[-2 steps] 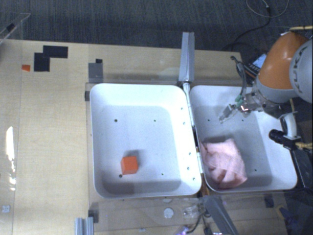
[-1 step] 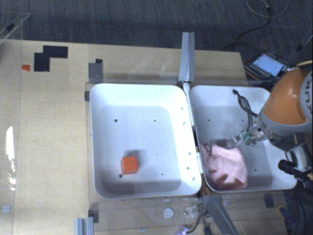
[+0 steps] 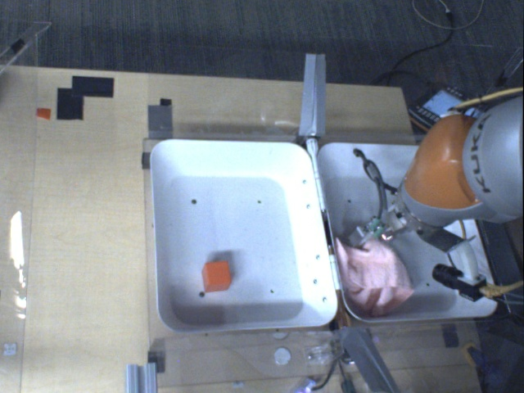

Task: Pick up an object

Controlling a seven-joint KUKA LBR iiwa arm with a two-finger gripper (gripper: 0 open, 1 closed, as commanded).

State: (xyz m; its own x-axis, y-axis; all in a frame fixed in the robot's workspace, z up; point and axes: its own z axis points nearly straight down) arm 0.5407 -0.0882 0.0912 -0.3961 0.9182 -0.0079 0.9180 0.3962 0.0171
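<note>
Arm (image 3: pixel 471 166) above lengthwise pink cloth (image 3: pixel 372 275)

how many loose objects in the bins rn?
2. An orange block lies in the left bin, front-left. A pink cloth lies in the right bin, by the gripper; the arm may hide more.

"KU" on the arm (image 3: pixel 483 166)
</note>
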